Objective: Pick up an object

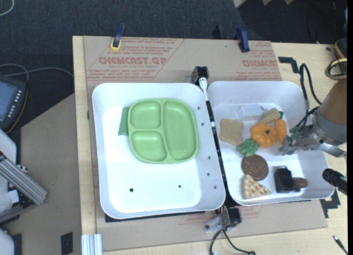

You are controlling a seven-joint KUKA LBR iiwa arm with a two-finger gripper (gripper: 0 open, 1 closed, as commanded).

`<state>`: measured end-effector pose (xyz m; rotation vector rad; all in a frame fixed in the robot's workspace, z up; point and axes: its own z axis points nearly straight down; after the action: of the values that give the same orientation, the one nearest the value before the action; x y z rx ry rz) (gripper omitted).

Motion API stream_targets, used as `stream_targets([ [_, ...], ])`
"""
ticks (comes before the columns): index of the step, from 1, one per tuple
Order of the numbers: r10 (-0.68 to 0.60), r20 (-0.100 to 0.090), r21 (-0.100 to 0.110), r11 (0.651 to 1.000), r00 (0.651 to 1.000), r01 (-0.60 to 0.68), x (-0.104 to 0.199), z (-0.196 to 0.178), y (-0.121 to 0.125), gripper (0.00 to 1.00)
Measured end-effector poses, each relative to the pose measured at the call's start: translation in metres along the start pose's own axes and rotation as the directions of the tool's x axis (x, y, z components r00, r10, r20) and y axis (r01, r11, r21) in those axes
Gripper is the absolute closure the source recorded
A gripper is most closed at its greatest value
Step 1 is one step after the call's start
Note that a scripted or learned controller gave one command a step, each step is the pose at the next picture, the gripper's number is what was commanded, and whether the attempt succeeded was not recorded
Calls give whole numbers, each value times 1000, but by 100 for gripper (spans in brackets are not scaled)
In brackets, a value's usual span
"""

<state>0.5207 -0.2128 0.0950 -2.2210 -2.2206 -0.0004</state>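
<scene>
even, soft overhead light, faint shadows, slightly grainy and soft.

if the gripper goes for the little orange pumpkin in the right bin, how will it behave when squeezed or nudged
The small orange toy pumpkin looks rounded and glossy, so it may slip from a pinch or roll when nudged. It looks like light toy food, likely easy to lift. The orange carrot and green broccoli piece crowd it, so both could shift.

Surface [165,60]: pale board with red lettering, clamped at its far edge. Directly on it: left white bin [110,154] and right white bin [298,96], side by side, touching.
</scene>
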Motion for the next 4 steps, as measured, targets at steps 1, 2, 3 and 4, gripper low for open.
stream_targets([
  [1, -1, 3, -5, 1000, 1000, 1, 6, -54, -8, 100],
  [2, -1, 4, -6, 1000, 1000, 1, 2, -97, -5, 100],
  [3, -2, 4, -6, 1000, 1000, 2, 2, -132, -4, 100],
  [4, -5, -1, 2, 1000, 1000, 5, 57, -122, -3, 100],
])
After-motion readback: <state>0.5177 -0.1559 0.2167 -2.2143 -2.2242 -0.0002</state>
